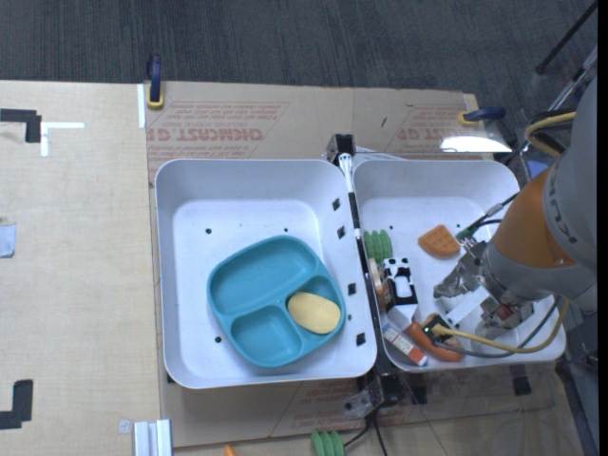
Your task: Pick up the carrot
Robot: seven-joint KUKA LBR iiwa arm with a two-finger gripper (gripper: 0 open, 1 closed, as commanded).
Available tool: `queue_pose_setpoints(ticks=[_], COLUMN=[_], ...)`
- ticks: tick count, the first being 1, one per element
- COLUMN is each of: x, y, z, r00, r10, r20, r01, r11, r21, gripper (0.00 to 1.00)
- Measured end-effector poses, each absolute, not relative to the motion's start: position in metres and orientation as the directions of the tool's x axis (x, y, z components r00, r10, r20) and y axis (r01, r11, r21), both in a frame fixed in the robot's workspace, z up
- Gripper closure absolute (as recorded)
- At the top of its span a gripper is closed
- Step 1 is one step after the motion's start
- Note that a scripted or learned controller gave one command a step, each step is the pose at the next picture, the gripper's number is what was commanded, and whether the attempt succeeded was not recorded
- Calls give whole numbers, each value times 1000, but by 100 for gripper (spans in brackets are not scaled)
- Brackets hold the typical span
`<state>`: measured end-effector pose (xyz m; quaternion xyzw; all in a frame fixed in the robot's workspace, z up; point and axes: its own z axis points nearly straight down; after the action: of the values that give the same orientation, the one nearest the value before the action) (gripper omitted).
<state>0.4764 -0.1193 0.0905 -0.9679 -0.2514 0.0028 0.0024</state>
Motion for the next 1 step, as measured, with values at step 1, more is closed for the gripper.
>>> queue_pose_setpoints(ticks=[1], x=[478], y=[-222], z=[143], r00=[891], r10=[453], r20=[-1], r01=[453], r11=[-891], r21=[-3], gripper=[0])
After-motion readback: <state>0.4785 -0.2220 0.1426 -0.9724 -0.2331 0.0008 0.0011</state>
